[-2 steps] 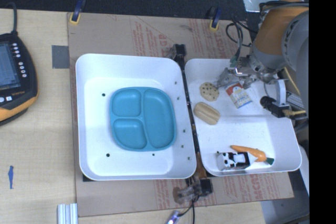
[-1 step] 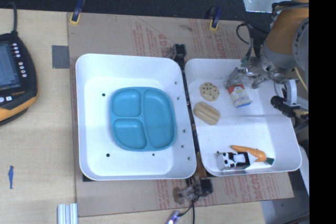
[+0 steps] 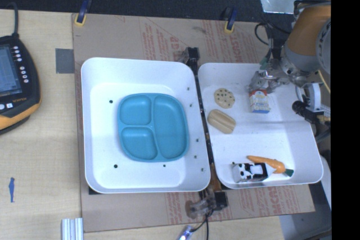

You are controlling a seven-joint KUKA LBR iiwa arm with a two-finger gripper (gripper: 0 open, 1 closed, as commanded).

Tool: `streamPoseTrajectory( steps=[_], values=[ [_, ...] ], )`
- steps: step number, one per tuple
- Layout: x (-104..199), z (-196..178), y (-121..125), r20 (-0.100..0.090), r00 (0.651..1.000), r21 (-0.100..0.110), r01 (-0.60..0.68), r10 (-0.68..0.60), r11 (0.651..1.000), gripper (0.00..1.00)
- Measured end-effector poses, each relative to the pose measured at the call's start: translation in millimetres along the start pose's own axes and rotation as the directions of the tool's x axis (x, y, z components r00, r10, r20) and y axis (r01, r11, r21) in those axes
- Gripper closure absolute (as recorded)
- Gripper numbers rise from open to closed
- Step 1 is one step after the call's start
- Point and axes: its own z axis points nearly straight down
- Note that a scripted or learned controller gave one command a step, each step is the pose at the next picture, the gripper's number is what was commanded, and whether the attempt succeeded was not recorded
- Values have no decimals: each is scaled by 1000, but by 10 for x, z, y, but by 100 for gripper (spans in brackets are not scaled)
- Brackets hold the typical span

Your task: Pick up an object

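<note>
So far nothing's lifted: gripper [image 3: 264, 82] sits right over a small carton [image 3: 260, 102] in the right bin [image 3: 304, 137]. Can't tell whether it has closed on it; grab & lift are left.

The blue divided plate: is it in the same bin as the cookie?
No. The blue divided plate lies in the left bin; the cookie lies in the right bin.

Bright, even overhead light; soft shadows; slightly soft focus; white bins [image 3: 101, 177] glare mildly.
</note>
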Motion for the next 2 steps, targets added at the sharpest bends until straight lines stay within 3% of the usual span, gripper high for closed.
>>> streamPoseTrajectory(
  steps=[1,2],
  values=[
    [596,-178,-1,0,1000,3,2,-2,1000,100],
    [1051,-895,-410,-1,1000,3,2,-2,1000,100]
  ],
)
